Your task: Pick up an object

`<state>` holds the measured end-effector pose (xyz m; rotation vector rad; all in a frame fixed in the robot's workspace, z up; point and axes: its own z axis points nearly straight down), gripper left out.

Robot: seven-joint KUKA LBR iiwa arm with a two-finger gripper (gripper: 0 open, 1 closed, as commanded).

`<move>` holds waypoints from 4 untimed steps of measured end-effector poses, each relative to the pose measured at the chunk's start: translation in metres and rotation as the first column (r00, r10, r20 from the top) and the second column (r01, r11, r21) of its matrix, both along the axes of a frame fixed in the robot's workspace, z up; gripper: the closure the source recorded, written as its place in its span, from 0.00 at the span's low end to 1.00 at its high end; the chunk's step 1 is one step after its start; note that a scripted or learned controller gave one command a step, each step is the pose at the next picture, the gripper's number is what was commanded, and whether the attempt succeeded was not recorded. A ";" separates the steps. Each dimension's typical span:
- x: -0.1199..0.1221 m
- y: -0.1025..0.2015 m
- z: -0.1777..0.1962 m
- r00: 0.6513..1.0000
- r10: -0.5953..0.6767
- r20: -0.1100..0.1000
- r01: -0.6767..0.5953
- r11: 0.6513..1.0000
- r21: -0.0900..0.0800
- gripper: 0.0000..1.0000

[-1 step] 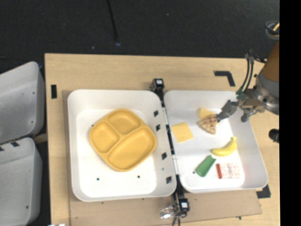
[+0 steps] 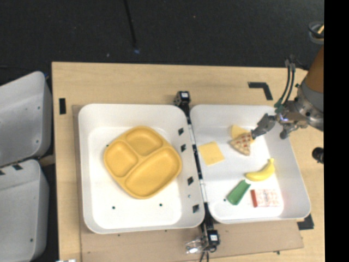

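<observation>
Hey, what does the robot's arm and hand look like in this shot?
The arm is grey metal with an orange-brown band above the wrist. Thin dark cables, one greenish, run down its side. The hand is small, with slim dark grey fingers.

Setting: robotics laboratory test bench. Evidence: pale plywood bench top (image 2: 136, 81) on a dark carpeted floor (image 2: 163, 21); two shallow white plastic bins (image 2: 87, 212) clipped side by side at a black-bracketed seam; black corner markers on the board; grey robot arm with orange band (image 2: 313, 86) at right; toy plastic food and a yellow compartment plate (image 2: 143, 161) as test objects; black cable across the floor.
</observation>
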<state>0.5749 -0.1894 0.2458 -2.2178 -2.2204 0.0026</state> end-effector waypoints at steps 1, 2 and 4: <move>-0.004 0.006 -0.049 1.000 -0.001 -0.004 0.001 1.000 -0.001 0.00; -0.008 0.007 -0.115 1.000 -0.003 -0.006 0.003 1.000 0.000 0.00; -0.008 0.005 -0.141 1.000 -0.008 -0.002 0.008 1.000 -0.001 1.00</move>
